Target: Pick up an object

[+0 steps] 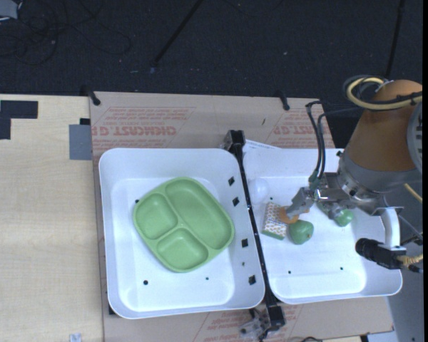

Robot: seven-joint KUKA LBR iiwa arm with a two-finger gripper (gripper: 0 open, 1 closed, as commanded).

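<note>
Beside the claw lie a green apple and a patterned packet.

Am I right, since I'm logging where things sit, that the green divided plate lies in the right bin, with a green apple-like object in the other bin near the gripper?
Not quite. The camera view shows the green divided plate in the left bin; the green apple-like object lies in the right bin, near the gripper.

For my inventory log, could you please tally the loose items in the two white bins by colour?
Green: 3 – divided plate, round fruit, small piece under the arm.
Orange: 1 – small piece.
Patterned, pale: 1 – flat packet.
Total: 5
</note>
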